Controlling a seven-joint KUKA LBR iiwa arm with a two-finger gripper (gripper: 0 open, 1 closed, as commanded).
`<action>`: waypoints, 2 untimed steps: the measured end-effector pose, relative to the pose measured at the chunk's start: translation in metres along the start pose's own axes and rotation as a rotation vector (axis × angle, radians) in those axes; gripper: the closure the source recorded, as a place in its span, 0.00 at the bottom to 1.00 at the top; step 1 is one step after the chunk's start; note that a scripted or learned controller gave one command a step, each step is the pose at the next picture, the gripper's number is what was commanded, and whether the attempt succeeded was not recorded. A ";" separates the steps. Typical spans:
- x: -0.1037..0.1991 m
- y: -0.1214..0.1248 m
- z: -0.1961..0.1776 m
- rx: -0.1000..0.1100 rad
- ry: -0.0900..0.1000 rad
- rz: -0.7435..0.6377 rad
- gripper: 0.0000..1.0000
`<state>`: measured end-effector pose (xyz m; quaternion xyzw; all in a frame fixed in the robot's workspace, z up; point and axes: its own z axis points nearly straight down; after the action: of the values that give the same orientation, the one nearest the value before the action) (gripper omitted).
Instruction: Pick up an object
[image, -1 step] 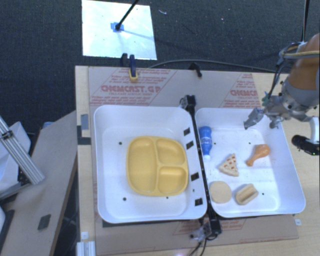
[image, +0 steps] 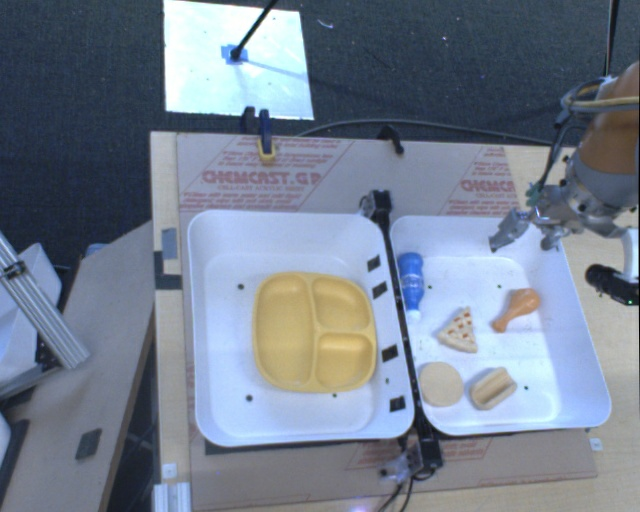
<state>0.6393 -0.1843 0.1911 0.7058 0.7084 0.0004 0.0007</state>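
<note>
The right bin (image: 570, 300) holds a blue bottle (image: 410, 282) along its left wall, a pizza slice (image: 460, 330), a chicken drumstick (image: 516, 308), a round tan biscuit (image: 440, 383) and a bread roll (image: 493, 388). My gripper (image: 528, 235) hangs over the bin's far right corner, above and behind the drumstick. Its fingers (image: 503, 233) are spread open with nothing between them.
The left bin (image: 220, 250) carries a yellow divided plate (image: 315, 330). A black divider with clips (image: 385, 300) runs between the bins. A metal rail (image: 40, 310) lies off the bench at the left. A cable (image: 450, 128) crosses the cardboard behind the bins.
</note>
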 end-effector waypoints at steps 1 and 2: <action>-0.010 -0.003 0.055 0.003 0.000 0.002 0.00; -0.009 -0.003 0.106 0.002 0.000 0.001 0.00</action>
<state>0.6369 -0.1934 0.0848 0.7061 0.7081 -0.0003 -0.0002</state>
